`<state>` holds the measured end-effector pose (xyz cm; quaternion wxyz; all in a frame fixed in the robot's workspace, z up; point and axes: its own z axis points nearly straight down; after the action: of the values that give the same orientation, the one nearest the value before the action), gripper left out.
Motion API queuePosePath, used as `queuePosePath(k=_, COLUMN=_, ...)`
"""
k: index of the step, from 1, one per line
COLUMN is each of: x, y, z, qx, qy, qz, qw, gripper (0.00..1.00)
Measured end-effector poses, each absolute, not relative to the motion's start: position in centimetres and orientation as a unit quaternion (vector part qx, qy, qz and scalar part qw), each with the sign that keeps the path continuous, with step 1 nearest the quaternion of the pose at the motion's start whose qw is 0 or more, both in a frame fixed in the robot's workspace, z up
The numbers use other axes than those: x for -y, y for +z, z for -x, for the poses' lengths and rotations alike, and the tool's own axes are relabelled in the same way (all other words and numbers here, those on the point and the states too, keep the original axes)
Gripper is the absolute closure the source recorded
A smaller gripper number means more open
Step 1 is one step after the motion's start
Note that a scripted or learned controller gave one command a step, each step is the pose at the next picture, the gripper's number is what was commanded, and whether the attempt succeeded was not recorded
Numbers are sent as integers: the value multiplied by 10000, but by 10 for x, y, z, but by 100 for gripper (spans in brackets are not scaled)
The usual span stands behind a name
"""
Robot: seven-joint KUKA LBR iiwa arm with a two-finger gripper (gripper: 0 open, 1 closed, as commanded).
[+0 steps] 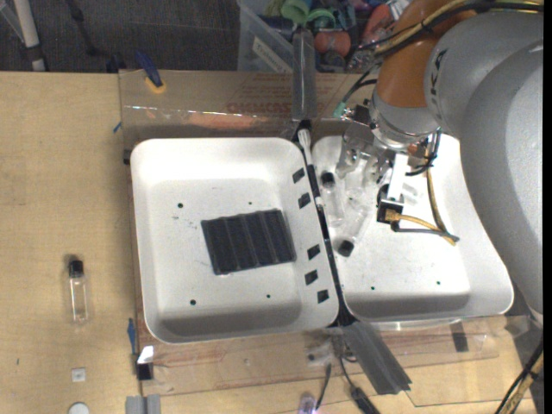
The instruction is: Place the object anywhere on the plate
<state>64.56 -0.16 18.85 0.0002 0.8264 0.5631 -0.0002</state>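
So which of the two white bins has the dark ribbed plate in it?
The left bin. The dark ribbed plate lies flat on its floor, while the gripper is over the right bin.

You won't find much to read here. The only lettering is a couple of dark characters on the big grey robot arm housing (483,67) up near the orange band (412,37), and they're cut off and too blurry to make out. The brown cardboard strip (259,102) behind the bins has faint reddish print on it, but you can't read that either.
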Motion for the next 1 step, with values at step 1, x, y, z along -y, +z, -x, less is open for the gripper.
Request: queuePosePath(k=1, x=0, y=198, z=-646, qx=-5641, qy=-6, qz=-8257, qw=5, gripper=100)
